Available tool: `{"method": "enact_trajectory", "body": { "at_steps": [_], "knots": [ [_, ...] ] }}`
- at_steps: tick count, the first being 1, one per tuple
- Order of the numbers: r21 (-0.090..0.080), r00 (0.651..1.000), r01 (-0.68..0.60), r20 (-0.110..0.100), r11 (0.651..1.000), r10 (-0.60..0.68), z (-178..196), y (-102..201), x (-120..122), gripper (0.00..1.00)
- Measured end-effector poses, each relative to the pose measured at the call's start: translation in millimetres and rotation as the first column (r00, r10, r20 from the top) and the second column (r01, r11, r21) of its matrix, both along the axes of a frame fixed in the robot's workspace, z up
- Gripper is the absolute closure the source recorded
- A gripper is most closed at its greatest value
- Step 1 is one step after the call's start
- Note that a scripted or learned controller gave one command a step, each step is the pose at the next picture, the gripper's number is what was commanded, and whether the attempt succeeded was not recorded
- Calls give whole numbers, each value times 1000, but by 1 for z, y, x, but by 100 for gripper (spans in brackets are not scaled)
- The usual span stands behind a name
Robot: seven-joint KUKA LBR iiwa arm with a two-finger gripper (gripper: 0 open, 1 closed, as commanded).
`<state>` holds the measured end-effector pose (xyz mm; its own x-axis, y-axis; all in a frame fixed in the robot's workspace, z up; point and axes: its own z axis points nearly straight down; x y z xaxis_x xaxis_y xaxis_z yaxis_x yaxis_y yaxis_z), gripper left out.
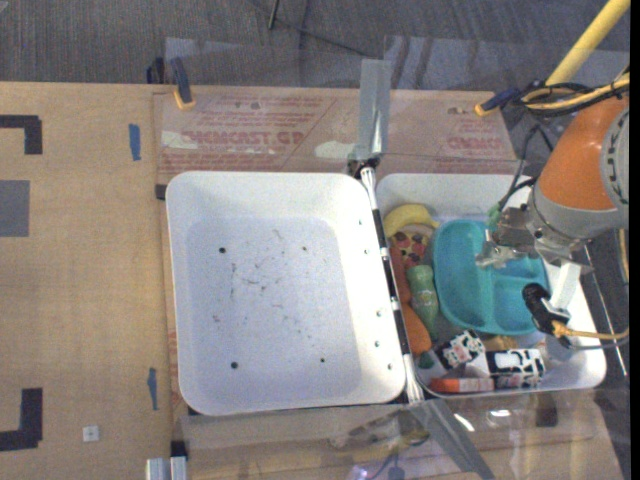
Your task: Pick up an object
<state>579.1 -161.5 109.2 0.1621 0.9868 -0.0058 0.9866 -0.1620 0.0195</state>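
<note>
The right bin (590, 363) holds a heap of small things. A large teal plastic dish (475, 293) lies in its middle. A yellow banana (404, 217) sits at the far left corner, with a green toy (423, 293) and an orange carrot-like piece (417, 334) along the left wall. A black-and-white cow toy (462, 349), a black-and-white box (518, 364) and a red pen (468, 380) lie at the near wall. My gripper (498, 252) hangs low over the teal dish's far right rim, below the orange-banded wrist (580, 173).
The left bin (270, 288) stands beside the right one, split from it by a metal divider (372, 118). Cables (575, 333) trail from the wrist over the right bin's right edge. A yellow pole (595, 33) crosses the upper right.
</note>
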Motion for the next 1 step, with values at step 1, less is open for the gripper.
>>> {"method": "enact_trajectory", "body": {
  "at_steps": [1],
  "knots": [
    [1,1000,0,-2,1000,0,0,0,-1,0]
  ]
}}
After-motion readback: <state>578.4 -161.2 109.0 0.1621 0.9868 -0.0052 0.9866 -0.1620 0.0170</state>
